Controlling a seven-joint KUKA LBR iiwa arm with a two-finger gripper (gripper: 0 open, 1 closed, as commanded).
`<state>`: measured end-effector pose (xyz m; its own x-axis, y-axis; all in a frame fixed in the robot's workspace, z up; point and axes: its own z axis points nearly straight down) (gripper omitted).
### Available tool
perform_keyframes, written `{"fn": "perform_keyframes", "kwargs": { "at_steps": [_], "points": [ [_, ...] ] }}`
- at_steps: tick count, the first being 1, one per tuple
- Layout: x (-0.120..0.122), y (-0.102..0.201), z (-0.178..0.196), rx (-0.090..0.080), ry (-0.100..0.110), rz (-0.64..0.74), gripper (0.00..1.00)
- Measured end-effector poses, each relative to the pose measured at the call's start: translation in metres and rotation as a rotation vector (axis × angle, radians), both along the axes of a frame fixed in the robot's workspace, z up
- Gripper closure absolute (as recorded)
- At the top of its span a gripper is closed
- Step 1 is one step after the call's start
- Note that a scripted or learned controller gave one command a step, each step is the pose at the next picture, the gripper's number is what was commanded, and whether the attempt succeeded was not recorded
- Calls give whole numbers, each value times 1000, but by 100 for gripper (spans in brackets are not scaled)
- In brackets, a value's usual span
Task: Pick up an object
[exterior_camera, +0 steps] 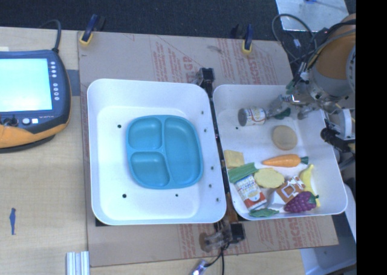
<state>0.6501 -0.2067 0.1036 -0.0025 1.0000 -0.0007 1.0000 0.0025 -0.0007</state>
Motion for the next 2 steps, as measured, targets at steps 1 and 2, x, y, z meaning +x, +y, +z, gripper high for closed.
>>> {"fn": "perform_keyframes", "kwargs": {
  "at_steps": [1,2],
  "points": [
    [-96,6,-13,1,5,2,0],
    [3,-5,-11,2,1,0,0]
  ]
}}
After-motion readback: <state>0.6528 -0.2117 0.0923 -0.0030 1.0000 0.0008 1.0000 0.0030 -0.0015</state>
